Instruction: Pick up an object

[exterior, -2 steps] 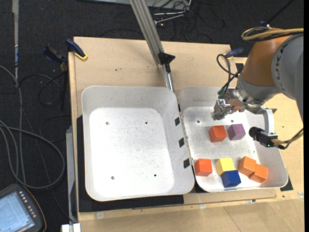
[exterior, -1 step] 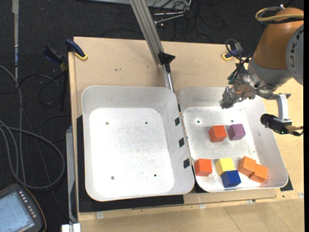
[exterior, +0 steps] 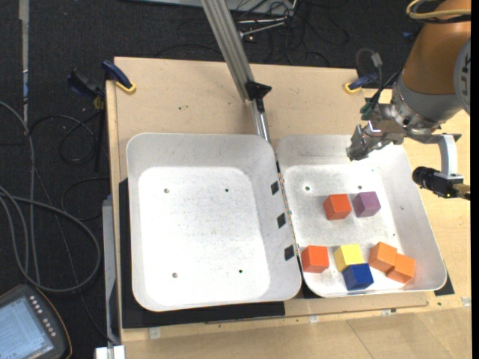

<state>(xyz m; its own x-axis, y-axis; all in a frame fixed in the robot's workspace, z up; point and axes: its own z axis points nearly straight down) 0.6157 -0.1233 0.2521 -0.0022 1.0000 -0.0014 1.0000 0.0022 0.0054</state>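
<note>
Camera view has my hand beyond the purple cube, grip state unclear, poised for picking.

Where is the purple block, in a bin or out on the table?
In a bin. The purple block sits on the floor of the right bin, right beside an orange block, inside the bin's white rim.

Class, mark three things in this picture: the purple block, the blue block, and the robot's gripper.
purple block (exterior: 366, 203), camera view, on its top face.
blue block (exterior: 358, 276), camera view, on its top face.
gripper (exterior: 358, 147), camera view, at its dark fingertip end over the right bin's far edge.
</note>
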